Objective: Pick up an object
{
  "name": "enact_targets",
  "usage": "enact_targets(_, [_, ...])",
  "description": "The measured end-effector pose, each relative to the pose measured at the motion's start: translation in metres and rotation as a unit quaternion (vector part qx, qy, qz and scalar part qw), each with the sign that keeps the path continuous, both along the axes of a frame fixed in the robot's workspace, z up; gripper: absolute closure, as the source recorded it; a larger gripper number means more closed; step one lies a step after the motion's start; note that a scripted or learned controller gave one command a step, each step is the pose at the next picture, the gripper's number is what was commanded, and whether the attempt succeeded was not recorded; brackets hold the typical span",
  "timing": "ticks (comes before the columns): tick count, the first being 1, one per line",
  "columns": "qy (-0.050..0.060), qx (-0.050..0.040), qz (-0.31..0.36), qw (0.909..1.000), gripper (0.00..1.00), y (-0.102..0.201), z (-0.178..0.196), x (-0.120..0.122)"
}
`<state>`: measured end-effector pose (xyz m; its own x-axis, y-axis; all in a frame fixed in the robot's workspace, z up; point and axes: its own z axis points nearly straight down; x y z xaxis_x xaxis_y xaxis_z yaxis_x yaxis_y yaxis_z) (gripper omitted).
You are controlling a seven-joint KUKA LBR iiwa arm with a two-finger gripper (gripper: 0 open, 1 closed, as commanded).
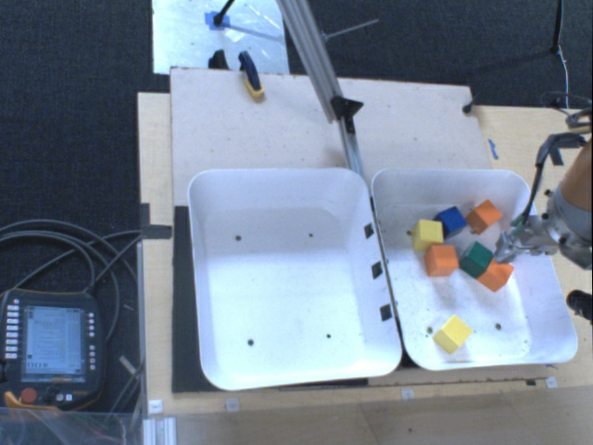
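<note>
Blocks lie clustered in the right bin (547,336), all loose and within reach of the arm entering from that side. The jaws of the gripper (509,251) sit low beside an orange block (495,276); whether they are clenched I cannot tell.

Dark carpet floor (74,82) surrounds my pale wooden counter (408,119). A metal plate (185,26) lies beyond its far edge. Black cables (65,239) coil off its left edge toward a control pendant (51,346).
</note>
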<state>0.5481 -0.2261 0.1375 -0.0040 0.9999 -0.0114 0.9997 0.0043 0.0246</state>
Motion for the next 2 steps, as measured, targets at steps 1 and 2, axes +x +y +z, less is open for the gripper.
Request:
enact_targets(1, [0.008,0.0038,0.001,1.0,1.0,0.001,0.064,0.007])
enact_targets(2, [0.009,0.0041,0.001,1.0,1.0,0.001,0.108,0.012])
